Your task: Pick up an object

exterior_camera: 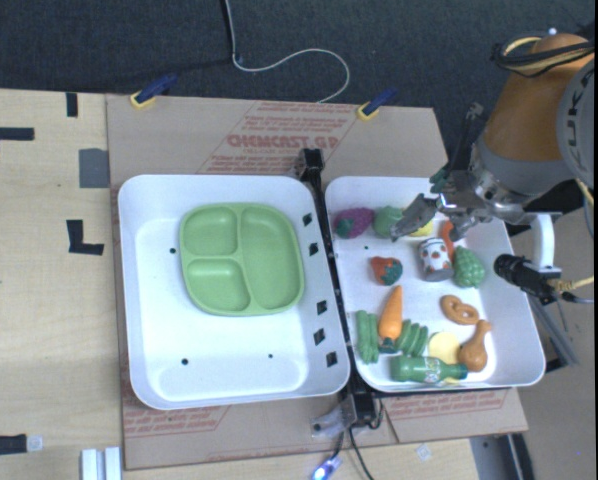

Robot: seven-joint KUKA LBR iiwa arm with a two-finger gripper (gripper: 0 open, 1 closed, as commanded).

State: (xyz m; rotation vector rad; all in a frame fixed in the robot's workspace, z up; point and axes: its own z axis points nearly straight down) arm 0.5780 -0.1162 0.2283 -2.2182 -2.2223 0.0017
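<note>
In the camera view, the grey and orange robot arm reaches in from the right and holds its dark two-finger end effector (431, 214) over the top part of the right shallow white bin (524, 368). I cannot tell if it is apart or together, and nothing shows inside it.

This bin is full of little plastic toy foods. A green leafy toy (387, 220) and a small white and red round toy (435, 257) lie just beside the end effector. An orange toy carrot (390, 311) lies lower down, near the middle. The left shallow white bin (154, 368) holds a light green plate with three parts (243, 258).

I think the grab is not yet done. To do it well, the arm should pick one toy that sits apart from the others, line up right over it, and come straight down slowly
</note>
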